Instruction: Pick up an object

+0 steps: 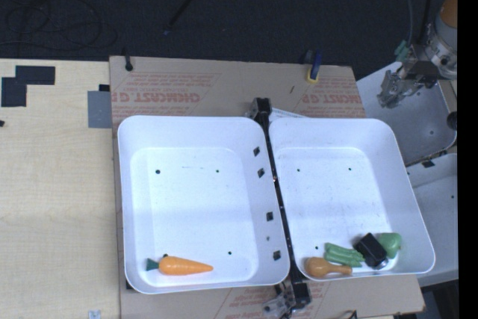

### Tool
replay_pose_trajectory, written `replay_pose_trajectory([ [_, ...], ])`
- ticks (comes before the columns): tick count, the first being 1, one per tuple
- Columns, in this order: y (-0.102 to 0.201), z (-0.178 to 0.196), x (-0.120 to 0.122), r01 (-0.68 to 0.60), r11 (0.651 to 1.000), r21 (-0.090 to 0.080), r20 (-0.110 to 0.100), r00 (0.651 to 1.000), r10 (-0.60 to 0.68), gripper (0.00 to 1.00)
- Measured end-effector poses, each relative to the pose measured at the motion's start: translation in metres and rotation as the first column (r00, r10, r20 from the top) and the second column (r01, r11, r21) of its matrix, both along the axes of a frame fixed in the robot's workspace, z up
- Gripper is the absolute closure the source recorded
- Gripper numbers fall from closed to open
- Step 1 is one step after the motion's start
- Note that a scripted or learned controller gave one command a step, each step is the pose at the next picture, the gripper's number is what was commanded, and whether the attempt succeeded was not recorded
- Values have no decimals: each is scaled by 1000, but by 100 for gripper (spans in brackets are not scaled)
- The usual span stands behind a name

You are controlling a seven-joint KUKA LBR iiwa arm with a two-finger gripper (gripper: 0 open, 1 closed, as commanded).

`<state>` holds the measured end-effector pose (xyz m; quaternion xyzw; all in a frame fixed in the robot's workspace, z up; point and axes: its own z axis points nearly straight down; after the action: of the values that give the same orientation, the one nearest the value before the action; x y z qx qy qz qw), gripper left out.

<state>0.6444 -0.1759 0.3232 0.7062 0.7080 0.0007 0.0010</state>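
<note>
An orange toy carrot (184, 265) lies at the front of the left bin (134, 138). In the front right corner of the right bin (396, 146) sit a tan pear-shaped toy (326, 268), a green pod-shaped toy (343, 255), a black block (371, 249) and a green rounded toy (390, 241), all close together. My gripper (394, 90) hangs at the far right, above and behind the right bin, well away from every object. Nothing shows between its fingers.
Both bins rest on a cardboard sheet (224, 90) over a wooden bench. A blue and yellow clamp (314, 66) holds the cardboard's back edge. A black hinge strip (270, 190) runs between the bins.
</note>
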Motion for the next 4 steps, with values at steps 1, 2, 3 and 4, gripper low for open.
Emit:
replay_pose_trajectory([
  [1,-36,-23,-8,5,1000,0,-7,1000,-5,100],
  [2,-6,14,0,0,1000,0,-1,1000,0,100],
  [3,-39,-13,-25,6,1000,0,-8,1000,-6,100],
  [4,-28,-5,-11,2,1000,0,-2,1000,-2,100],
])
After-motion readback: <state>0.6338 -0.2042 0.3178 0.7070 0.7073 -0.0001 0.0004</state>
